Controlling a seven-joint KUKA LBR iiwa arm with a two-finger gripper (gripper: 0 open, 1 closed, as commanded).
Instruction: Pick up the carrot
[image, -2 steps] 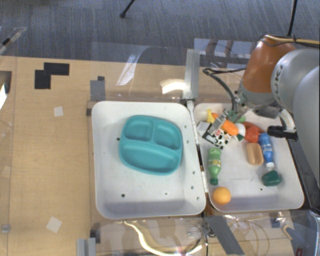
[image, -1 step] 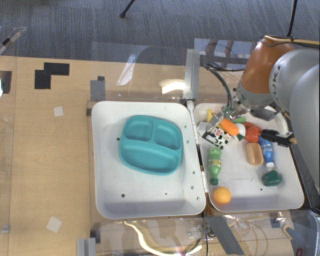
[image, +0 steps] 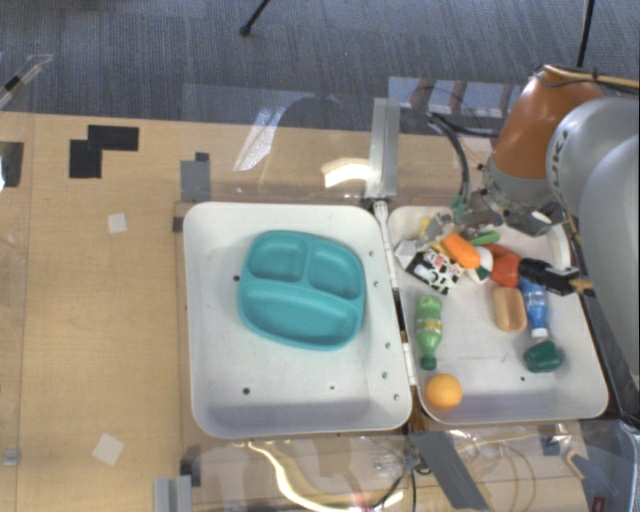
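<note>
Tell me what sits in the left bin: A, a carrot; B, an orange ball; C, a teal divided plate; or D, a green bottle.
C: the teal divided plate lies in the left bin; the carrot lies in the right bin.

Orange carrot, green top; teal tray; white bins; black-white cow-patterned carton.

Two white bins, one teal tray, one carrot, one orange.
</note>
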